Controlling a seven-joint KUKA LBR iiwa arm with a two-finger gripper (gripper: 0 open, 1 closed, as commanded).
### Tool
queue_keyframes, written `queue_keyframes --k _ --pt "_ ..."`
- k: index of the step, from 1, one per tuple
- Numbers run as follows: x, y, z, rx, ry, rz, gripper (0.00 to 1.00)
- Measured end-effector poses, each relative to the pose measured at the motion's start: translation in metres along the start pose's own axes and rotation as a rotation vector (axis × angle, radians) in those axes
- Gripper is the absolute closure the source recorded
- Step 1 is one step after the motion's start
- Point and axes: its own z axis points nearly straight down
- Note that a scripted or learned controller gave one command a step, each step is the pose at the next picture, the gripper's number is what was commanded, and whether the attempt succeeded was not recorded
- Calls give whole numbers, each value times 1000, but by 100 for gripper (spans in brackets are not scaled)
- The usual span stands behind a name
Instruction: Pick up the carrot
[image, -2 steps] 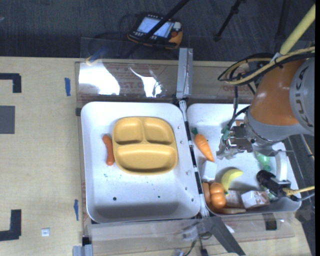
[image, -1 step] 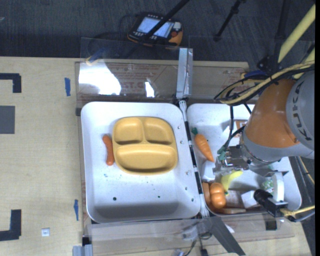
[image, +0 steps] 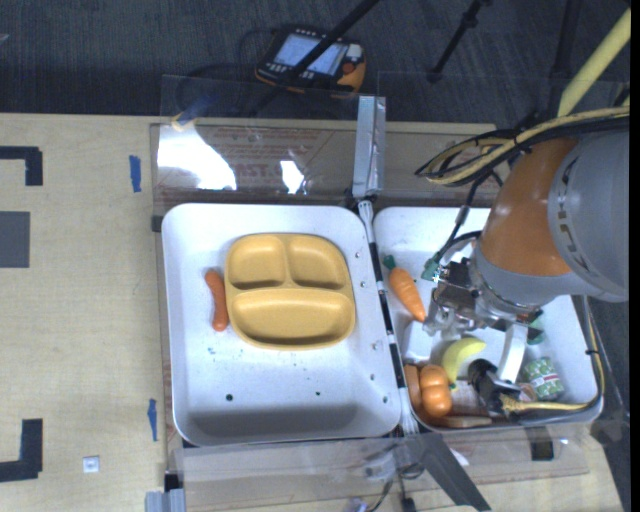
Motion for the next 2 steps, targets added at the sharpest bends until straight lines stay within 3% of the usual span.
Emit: queue_keyframes --k 1,2 --pt "9 37 -4 -2 0 -197 100" --pt "-18 31 -22 2 1 -313 100"
